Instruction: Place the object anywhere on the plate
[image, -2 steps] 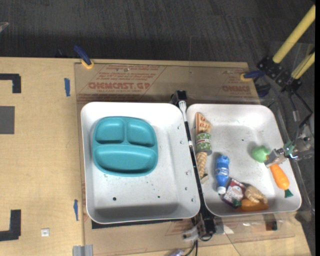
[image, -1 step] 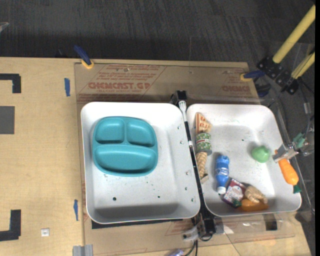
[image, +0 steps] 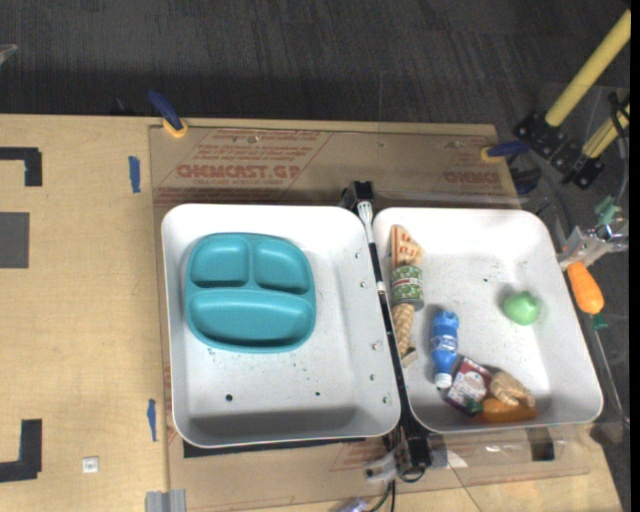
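Camera view, looking down at a slant on a desk (image: 80, 300) that carries two shallow white bins side by side. Inside the left bin (image: 340, 400) lies a teal plate (image: 250, 290) with three compartments, sitting toward the bin's upper left; nothing rests on it. Scattered in the right bin (image: 480, 240) are the candidate objects: a green ball (image: 521, 307) alone near the right wall, a blue bottle (image: 444, 345) near the middle, a cone-shaped wafer item (image: 403, 290) lying along the left wall, and a cluster of small packets (image: 487, 392) at the lower edge, touching the bottle's end. The robot's hand cannot be made out here, so whether it is released or clenched cannot be told. By the look of it the task is at its start, with nothing picked yet. The next move calls for descending onto one isolated object; the green ball seems easiest, standing well apart from the rest.
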